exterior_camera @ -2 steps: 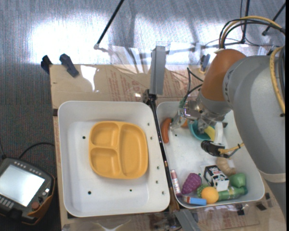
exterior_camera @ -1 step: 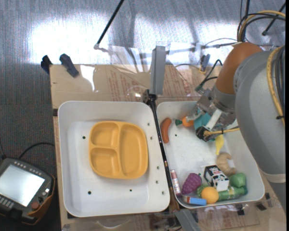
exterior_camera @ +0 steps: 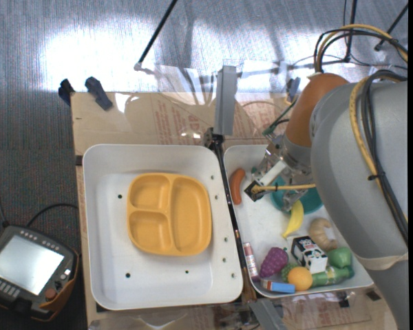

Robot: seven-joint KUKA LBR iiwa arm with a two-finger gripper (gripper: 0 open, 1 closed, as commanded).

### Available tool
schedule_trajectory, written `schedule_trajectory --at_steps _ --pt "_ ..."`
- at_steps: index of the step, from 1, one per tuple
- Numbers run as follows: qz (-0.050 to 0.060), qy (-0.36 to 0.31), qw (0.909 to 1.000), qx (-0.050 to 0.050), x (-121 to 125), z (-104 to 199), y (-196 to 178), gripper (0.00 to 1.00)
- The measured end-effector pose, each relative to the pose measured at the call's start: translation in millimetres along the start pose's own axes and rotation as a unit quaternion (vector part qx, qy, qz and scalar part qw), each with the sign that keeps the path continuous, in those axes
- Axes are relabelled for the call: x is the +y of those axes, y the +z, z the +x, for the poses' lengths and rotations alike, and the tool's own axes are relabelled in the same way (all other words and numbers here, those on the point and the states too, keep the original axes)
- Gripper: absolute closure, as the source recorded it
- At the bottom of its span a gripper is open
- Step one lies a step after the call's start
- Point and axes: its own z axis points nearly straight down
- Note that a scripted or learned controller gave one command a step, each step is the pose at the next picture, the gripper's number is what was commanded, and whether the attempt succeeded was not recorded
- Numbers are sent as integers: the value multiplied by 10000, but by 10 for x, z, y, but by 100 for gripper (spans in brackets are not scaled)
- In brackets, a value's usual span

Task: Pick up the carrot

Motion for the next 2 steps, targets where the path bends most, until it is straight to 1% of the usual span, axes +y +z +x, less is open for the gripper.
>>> schedule_trajectory --at_steps 1,2 --pt "-67 -357 9993 61 489 -306 -1459 0" --pt "51 -919 9957 -49 -92 -235 -29 0"
